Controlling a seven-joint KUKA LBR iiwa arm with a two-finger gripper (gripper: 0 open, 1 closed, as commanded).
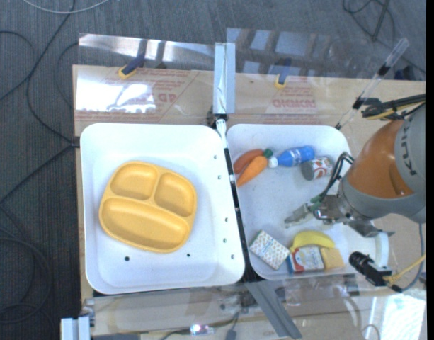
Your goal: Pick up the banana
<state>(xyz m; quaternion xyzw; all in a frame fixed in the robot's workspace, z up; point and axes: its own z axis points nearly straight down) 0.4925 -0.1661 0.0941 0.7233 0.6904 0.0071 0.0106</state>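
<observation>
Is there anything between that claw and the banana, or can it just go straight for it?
Nothing visible stands in the way. The claw hangs over bare bin floor in the right bin, and the banana lies just below it in the camera view. A small carton touches the banana's far side, away from the claw.

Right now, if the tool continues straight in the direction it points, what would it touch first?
The tool points toward the left over the right white bin. Its line crosses bare bin floor, passing above the yellow banana in the picture; probably the bin's left wall comes first, though depth is unclear.
</observation>
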